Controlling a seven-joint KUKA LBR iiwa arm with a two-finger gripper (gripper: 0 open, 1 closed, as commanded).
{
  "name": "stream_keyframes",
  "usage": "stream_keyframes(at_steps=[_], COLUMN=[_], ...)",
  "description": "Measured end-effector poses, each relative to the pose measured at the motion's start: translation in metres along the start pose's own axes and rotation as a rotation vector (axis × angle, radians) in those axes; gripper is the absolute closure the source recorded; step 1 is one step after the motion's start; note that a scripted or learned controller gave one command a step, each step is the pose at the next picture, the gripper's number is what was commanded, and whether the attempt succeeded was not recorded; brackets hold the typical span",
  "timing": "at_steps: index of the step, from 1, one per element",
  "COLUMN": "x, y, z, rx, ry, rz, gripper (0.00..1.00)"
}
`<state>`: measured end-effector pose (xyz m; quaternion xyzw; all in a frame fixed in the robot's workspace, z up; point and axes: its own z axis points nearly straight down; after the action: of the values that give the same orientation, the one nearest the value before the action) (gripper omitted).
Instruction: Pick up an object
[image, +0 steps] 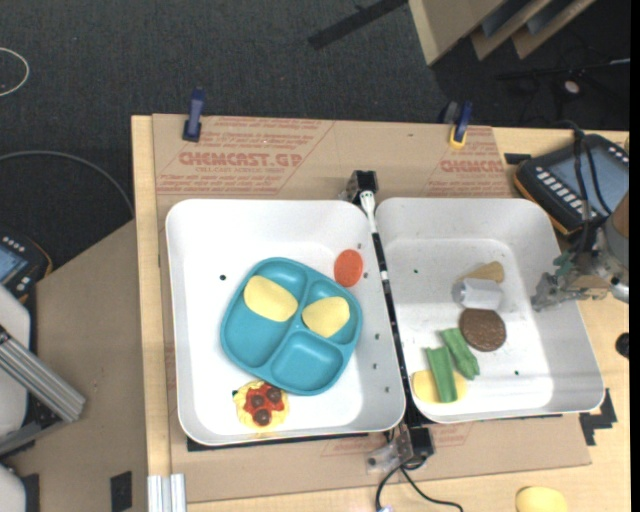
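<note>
Gripper: the gripper (560, 285) sits at the right wall of the right bin (520, 215); whether it is spread or pressed together I cannot tell, the tips being too small and cluttered to read. Nothing is seen held.

Nearest candidates: a grey block (481, 293) lies near the jaws, on their bin-centre side, with a tan wedge (488, 271) touching it just beyond. A brown disc (483, 329) lies just beside the block, further toward the near rim.

Step in hand: judged as the approach to a pick. The grey block looks the best choice (compact, with flat sides), so the jaws should come down straddling it and clear of the wedge.

Further off: green sticks (450, 362) and a yellow piece (426, 386) lie well away from the jaws, toward the right bin's near corner.

In the way: the bin wall beside the jaws leaves little room; the wedge and disc crowd the block and may be nudged.

Other bin: the left bin (200, 300), far across from the jaws, holds a blue tray (290, 355) with two yellow pieces (268, 298), an orange ball (348, 267) and a red-topped item (261, 402).
</note>
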<state>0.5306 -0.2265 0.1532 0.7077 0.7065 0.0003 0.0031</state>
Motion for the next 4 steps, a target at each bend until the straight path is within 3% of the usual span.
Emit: stream_keyframes(at_steps=[4], x=[0.001], y=[0.0], z=[-0.044], rx=[-0.009], ry=[-0.006], rz=[-0.002], gripper=[1.0])
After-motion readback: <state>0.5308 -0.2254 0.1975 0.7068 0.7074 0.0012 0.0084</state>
